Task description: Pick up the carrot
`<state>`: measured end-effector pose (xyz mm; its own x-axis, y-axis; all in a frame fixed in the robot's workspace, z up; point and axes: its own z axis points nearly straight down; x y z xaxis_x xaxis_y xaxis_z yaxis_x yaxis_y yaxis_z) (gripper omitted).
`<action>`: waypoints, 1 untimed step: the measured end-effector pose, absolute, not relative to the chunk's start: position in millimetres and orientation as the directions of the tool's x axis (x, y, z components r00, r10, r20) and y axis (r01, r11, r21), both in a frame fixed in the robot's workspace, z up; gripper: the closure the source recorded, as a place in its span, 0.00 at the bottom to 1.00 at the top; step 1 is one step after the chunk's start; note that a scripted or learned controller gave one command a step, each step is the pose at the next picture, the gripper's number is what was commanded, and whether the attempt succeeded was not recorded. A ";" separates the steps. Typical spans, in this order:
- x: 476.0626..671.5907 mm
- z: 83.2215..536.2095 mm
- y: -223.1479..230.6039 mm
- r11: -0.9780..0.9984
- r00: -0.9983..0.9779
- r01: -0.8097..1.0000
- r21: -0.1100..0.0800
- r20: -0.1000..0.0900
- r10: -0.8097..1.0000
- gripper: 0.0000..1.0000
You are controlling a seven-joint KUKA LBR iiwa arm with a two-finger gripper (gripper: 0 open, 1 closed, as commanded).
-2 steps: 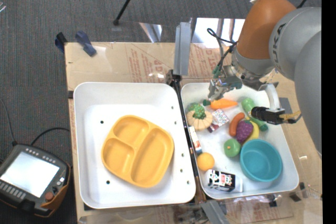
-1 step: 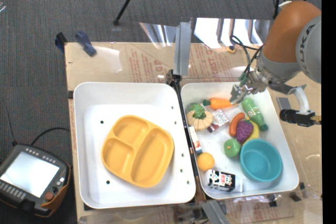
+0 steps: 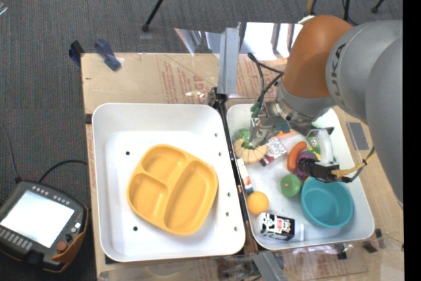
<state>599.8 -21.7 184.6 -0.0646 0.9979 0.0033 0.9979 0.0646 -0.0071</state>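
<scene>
The big grey arm [image 3: 368,69] comes in from the right and bends down over the right-hand bin [image 3: 365,217], its orange band bulging above the wrist. The gripper [image 3: 262,135] hangs low at the bin's upper left part, right among a heap of toy food, and from here I cannot tell how its claw is set, because the tips are lost in the clutter and cables.

The carrot [image 3: 297,153] looks to be the small orange piece lying just to the right of the gripper, beside a dark purple item [image 3: 306,161]; it is small and partly hidden, so I am not fully sure of it. It is not visibly between the claw's tips. A pale ridged pastry-like piece [image 3: 253,153] sits just under the gripper, with something green at its edge.

Lower in the same bin are a green apple-like fruit [image 3: 290,185], a teal bowl [image 3: 327,204], an orange ball-shaped fruit [image 3: 257,202] and a small black-and-white carton [image 3: 279,226] lying on its side; its print is too small to read.

The left bin [image 3: 112,141] holds a yellow divided plate [image 3: 172,189] with three compartments. The cardboard [image 3: 164,76] behind the bins bears faint red lettering, upside down and unreadable. A handheld control pendant [image 3: 38,224] with a bright screen lies on the floor at lower left.
</scene>
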 end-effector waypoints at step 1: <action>590.6 310.4 -70.2 0.296 -0.296 0.955 0.003 -0.002 0.955 1.00</action>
<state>590.6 -70.2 310.4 -0.2961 0.9552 -0.0023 0.9551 0.2961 0.0026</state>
